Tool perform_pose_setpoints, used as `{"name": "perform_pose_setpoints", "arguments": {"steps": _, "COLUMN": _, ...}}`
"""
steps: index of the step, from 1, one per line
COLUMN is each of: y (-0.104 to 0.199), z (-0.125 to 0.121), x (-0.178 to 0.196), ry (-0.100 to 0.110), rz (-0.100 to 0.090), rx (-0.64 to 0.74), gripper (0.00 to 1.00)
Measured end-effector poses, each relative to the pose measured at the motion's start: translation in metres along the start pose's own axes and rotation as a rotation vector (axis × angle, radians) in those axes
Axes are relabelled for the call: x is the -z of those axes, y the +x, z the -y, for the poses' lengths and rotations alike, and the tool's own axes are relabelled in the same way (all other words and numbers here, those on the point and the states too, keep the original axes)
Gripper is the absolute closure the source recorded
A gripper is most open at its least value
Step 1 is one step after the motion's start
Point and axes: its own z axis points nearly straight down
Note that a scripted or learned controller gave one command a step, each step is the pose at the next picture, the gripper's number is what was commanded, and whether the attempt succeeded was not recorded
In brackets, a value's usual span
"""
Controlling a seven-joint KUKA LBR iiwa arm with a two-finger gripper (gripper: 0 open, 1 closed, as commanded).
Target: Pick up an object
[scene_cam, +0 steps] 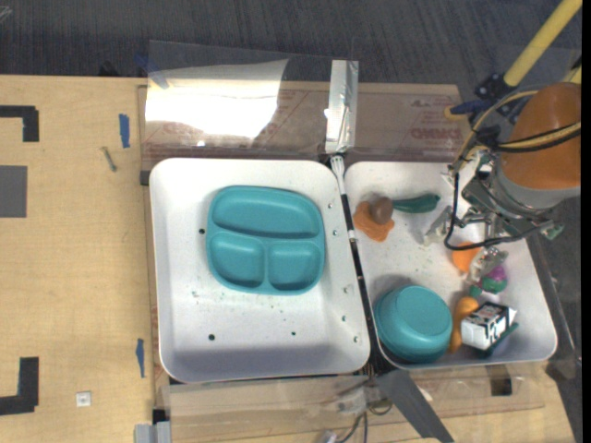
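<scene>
My gripper [464, 220] hangs low over the far right part of the right bin [545, 340], below the arm's orange band [547, 137] and among black cables. Just left of it lie a teal spoon-like piece [417, 203] and a brown and orange toy [374, 217]. Under and in front of it are a small orange piece [464, 258] and a purple and green toy [496, 274]. A teal bowl [413, 322] sits at the bin's near side, beside a black and white box [488, 327]. I see nothing held.
The left bin [175, 275] holds a teal divided plate [266, 239]. A clear plastic sheet [222, 109] and a metal strip [342, 104] stand behind the bins. The wooden bench [65, 266] stretches to the left. A yellow pole [549, 26] is at the top right.
</scene>
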Motion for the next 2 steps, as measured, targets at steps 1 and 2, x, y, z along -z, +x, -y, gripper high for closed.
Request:
{"name": "perform_pose_setpoints", "arguments": {"steps": 1, "y": 0.033, "z": 0.01, "x": 0.005, "ry": 0.001, "rz": -0.003, "rx": -0.457, "gripper": 0.0}}
{"name": "perform_pose_setpoints", "arguments": {"steps": 2, "y": 0.015, "z": -0.037, "x": -0.01, "ry": 0.008, "rz": 0.004, "rx": -0.618, "gripper": 0.0}}
